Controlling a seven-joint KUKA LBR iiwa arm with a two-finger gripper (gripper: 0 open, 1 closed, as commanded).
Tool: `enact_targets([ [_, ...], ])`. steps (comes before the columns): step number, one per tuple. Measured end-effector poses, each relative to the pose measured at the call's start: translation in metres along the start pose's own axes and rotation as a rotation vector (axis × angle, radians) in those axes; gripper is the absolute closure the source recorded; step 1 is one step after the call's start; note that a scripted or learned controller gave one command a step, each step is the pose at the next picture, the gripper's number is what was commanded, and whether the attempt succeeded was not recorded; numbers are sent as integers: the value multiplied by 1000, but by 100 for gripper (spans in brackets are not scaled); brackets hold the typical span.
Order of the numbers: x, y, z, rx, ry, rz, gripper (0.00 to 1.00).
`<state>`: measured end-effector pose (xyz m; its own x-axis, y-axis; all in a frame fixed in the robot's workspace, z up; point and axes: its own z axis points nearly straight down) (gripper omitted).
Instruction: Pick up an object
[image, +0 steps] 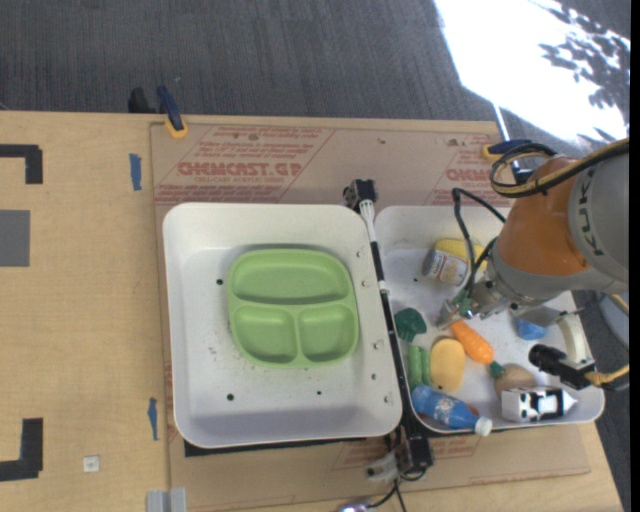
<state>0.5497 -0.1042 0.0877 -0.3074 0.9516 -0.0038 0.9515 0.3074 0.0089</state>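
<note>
The right bin holds a scatter of small toys. An orange plastic carrot lies slanted near its middle, smooth and tapered, and the gripper hangs just above its upper end; whether its pincer is apart or together cannot be told from this angle. Just beside the carrot lie a rounded yellow pear-shaped fruit, a green pod-like piece and a dark green lump. A blue bottle with a white cap lies flat along the near wall. To the right are a black-and-white blocky toy, a tan rounded piece and a small blue bit. A shiny small can and a yellow object sit toward the far wall. The grey arm with its orange band leans over that bin. The left bin carries a matte green divided plate with three compartments. Both bins rest on a brown cardboard sheet.
</note>
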Motion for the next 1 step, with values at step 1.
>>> enact_targets([
  [1, 39, -55, -98, 8, 2, 167, 100],
])
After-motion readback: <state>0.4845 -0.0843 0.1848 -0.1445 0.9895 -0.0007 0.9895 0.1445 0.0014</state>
